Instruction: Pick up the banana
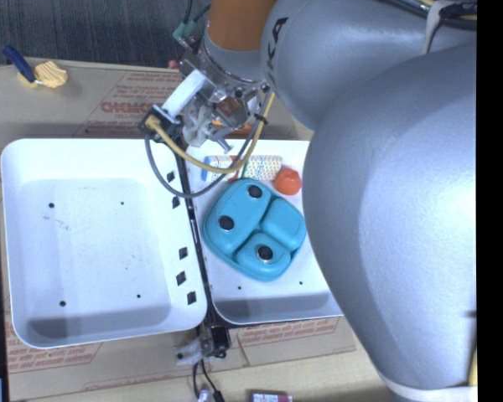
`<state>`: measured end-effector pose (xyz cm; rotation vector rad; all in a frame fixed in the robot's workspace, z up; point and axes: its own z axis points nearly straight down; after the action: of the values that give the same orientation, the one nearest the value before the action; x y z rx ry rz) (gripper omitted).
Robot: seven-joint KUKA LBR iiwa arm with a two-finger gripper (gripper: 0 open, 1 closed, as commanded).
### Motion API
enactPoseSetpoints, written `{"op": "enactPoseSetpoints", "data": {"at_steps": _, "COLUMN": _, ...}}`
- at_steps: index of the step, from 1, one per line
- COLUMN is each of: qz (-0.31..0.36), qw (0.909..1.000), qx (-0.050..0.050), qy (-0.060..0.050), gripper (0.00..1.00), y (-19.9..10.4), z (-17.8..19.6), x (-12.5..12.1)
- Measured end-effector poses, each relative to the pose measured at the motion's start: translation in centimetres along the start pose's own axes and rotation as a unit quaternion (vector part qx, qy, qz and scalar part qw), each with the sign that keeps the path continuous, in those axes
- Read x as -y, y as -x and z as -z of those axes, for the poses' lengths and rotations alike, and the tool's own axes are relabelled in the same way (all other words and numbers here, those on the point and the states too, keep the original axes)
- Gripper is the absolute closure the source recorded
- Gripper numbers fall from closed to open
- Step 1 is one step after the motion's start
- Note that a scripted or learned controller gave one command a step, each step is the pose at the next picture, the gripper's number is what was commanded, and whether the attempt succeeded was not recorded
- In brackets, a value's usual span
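In the camera view the tool (210, 120) hangs over the far edge of the right bin (260, 312), just by the divider between the 2 bins, and whether it is released or clenched I cannot tell. No banana can be made out for certain. A pale yellow curve below the tool may be it or a cable. A blue 3-hole toy (256, 229) and an orange ball (288, 181) crowd that corner, while the left bin (33, 325) offers open room.
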<state>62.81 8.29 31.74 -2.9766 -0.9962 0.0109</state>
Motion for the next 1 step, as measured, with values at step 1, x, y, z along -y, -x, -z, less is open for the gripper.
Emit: {"op": "enactPoseSetpoints", "data": {"at_steps": 1, "qz": -0.095, "qw": 0.9954, "qx": 0.000, "qy": 0.000, "gripper": 1.00, "y": -2.61, "z": -6.64, "x": 3.21}}
